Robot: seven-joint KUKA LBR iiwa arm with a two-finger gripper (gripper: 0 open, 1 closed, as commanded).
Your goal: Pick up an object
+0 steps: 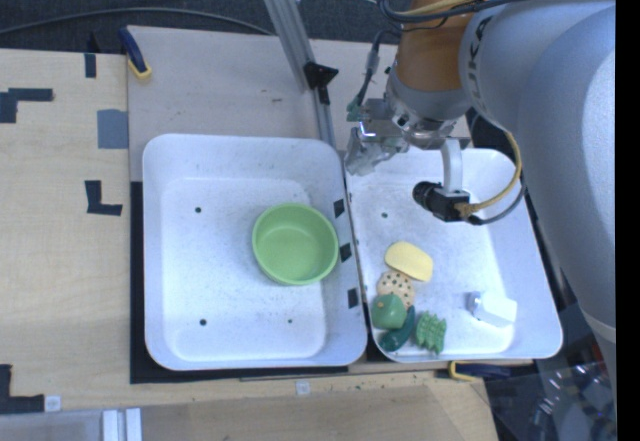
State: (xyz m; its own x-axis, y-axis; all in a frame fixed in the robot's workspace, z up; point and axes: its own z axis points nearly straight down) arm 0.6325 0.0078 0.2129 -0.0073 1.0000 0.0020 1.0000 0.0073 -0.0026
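We log: left bin (170, 229), one green bowl (295, 244) near its right wall. Right bin (520, 319), front-left corner: yellow piece (409, 260), spotted piece (396, 286), green toys (412, 327) (clustered, touching); small white item (491, 308) front-right. Pincer (368, 151) over that bin's back-left corner; we cannot tell its state.

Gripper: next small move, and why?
Probably shift the gripper toward the view's bottom and lower it over the yellow piece. It hangs at the right bin's top-left corner, while the small objects cluster near that bin's bottom edge, the yellow one nearest.
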